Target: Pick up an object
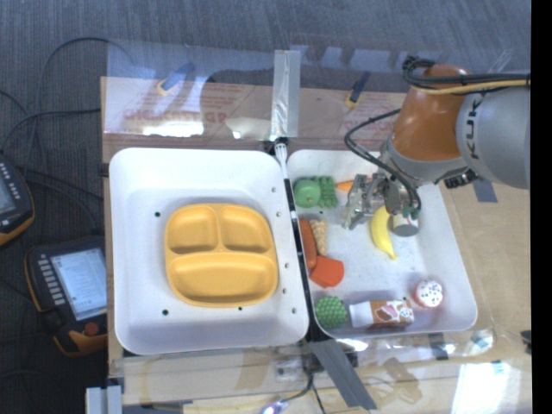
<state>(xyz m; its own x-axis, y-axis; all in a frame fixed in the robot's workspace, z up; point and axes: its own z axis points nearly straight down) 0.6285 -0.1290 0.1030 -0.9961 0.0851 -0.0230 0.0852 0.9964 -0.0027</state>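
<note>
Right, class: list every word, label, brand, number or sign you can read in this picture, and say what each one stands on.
"KU": black letters on the grey arm, cut off at the picture's edge.
Red print on the clear sheet behind the bins: too blurred to read.
Label on the small carton in the right bin: too small to read.
Screens of the two handheld devices at left: unreadable.
</note>
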